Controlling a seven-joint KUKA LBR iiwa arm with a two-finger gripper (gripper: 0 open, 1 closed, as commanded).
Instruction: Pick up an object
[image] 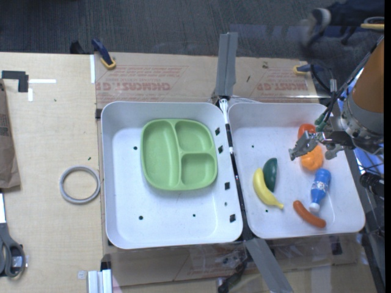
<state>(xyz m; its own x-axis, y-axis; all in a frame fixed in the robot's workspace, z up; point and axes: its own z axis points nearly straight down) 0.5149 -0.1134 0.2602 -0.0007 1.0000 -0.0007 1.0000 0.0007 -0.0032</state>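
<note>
My gripper point(314, 146) reaches in from the right over the right bin point(244, 163), near its right side. Its fingers stand open, one fingertip point(297, 152) pointing left. An orange fruit point(313, 159) lies just under and between the fingers; I cannot tell whether they touch it. A second orange-red piece point(305, 129) shows just behind the gripper. A blue and white bottle point(319, 188) lies in front of the fruit. Further left lie a yellow banana point(264, 190) and a dark green vegetable point(270, 170), touching each other. An orange sausage point(308, 214) rests near the bin's front edge.
The left bin point(122, 212) holds a green divided plate point(180, 154). A grey ring point(79, 184) lies on the bench to the left. Scissors point(11, 256) sit at the bench's front left corner. A metal divider point(226, 72) runs between the bins.
</note>
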